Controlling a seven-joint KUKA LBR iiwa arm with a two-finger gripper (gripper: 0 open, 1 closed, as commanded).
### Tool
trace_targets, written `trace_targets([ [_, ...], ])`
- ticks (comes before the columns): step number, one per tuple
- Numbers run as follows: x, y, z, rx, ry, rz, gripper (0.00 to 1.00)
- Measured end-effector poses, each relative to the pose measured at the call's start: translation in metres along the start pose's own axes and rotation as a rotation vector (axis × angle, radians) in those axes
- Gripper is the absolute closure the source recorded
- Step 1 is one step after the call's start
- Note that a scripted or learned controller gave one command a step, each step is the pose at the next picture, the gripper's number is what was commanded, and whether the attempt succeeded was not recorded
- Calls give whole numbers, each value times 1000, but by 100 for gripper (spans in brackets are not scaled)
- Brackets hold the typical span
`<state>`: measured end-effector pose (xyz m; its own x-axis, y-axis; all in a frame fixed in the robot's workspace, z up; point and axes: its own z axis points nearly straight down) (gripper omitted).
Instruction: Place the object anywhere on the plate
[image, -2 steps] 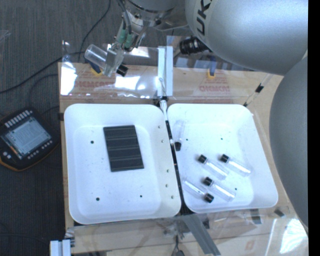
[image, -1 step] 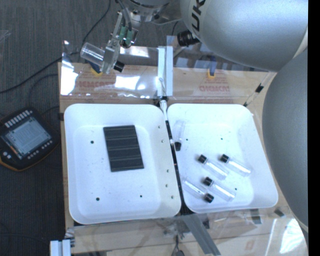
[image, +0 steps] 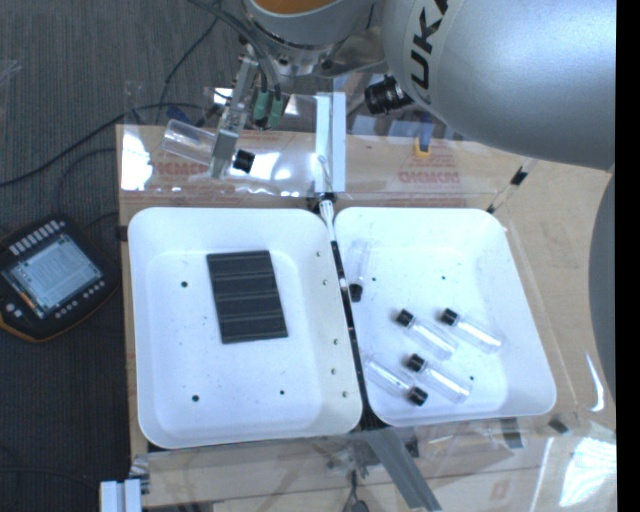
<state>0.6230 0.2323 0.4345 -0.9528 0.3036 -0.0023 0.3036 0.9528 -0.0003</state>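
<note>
One fixed camera looks slantwise down on both bins (image: 330, 240).

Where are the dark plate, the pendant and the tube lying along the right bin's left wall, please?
plate (image: 246, 296): camera view, centre of its ribbed top.
pendant (image: 50, 278): camera view, middle of its screen.
tube (image: 356, 268): camera view, clear body above its black cap.

Bare white floor around the dark plate (image: 246, 296); five vials (image: 425, 331) crowding the right bin (image: 500, 260)
</note>
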Motion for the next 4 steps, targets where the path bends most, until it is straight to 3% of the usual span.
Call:
trace_targets([
  [1,-35,12,1,1,1,433,100],
  [2,-35,12,-8,3,-4,434,100],
  [3,25,-13,0,1,1,222,100],
  [4,8,-2,0,-1,0,-218,100],
])
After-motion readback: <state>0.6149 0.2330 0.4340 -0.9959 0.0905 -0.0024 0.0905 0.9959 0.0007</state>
